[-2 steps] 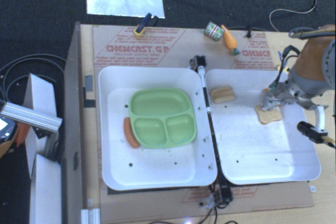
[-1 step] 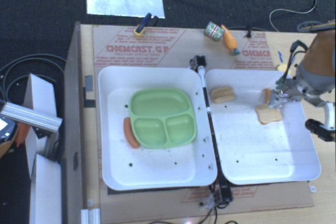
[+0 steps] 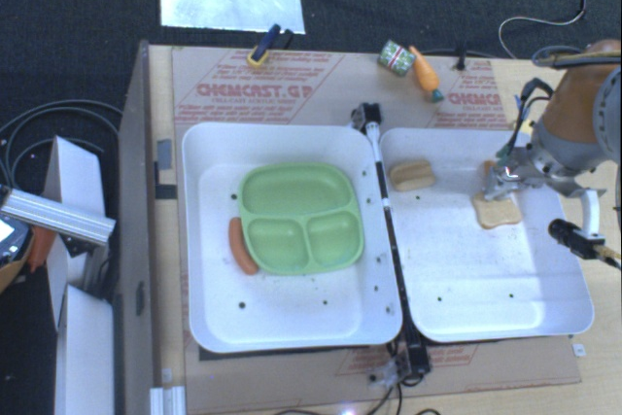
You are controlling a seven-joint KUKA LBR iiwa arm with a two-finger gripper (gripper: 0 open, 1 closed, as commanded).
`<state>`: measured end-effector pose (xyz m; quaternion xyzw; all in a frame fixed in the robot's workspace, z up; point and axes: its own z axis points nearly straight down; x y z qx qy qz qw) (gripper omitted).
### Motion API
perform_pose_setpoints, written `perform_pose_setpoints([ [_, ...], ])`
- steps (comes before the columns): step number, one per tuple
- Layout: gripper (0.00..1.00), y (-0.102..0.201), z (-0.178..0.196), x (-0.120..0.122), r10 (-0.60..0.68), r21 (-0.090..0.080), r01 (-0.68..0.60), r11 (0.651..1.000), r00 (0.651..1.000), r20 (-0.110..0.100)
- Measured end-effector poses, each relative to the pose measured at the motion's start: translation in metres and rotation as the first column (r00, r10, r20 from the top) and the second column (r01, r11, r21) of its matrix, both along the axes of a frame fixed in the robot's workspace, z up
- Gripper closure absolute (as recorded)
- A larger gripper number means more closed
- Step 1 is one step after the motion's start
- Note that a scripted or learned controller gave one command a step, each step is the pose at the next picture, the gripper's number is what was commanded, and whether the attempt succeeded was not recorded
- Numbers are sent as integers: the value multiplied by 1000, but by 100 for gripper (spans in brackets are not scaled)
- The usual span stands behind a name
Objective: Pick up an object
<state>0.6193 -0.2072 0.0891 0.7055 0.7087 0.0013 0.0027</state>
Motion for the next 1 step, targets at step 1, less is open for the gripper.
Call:
perform_pose_setpoints([
  [1, 100, 5, 62, -38, -3, 0, 3, 1000, 1000, -1],
])
